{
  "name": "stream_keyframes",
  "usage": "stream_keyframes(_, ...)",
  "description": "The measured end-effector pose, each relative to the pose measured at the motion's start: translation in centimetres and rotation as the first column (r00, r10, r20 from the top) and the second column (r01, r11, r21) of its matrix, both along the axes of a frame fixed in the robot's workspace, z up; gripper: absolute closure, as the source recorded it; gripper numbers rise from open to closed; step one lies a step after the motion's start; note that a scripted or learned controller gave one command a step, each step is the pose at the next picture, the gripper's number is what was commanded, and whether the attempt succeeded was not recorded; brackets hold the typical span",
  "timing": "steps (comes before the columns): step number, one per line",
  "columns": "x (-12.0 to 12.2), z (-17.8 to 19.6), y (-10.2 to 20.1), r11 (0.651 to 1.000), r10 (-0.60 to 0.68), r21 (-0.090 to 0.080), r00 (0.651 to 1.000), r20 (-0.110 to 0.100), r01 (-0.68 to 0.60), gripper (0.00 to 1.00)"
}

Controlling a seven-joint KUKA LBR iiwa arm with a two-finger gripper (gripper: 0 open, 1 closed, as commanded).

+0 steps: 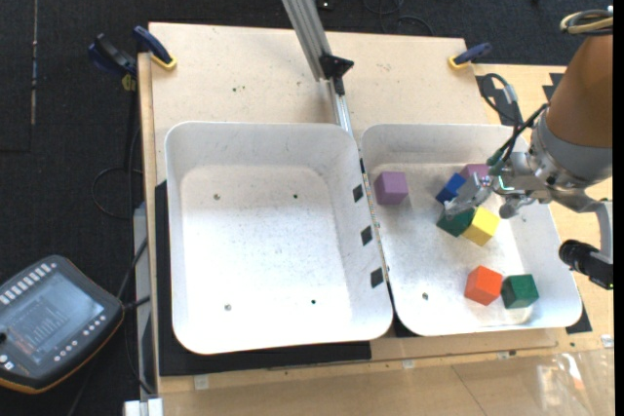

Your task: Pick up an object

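- Because the arm [585, 112] enters from the right and its upper part is cut off by the picture edge, I see mainly the orange band and the grey wrist.
- The gripper [485, 193] hangs over the right bin [409, 312], just above a tight group of blocks; its metal parts are small and mixed with the blocks, so I cannot tell if the fingers are wide, narrow, or holding anything.
- In this group the blue block [451, 187] is on the left, a pink block [476, 172] is behind it and half hidden, the dark green block [454, 222] and the yellow block [480, 226] touch each other on the near side.
- The yellow block is turned so that one corner points to the near side; these blocks look like cubes, with no clear long axis.
- The purple block [391, 187] lies alone on the left side of this bin, well apart from the group.
- The orange block [484, 285] and a green block [520, 289] lie side by side near the near right corner.
- The left bin [185, 151] stands beside the right bin, touching it.
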State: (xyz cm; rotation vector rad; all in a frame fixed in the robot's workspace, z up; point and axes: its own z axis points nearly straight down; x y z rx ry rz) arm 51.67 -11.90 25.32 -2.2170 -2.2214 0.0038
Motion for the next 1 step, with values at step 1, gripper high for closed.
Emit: stream_keyframes(1,0.07,0.18,-0.02,1.000,-0.002,-0.001,1.000,0.004,0.002,0.00)
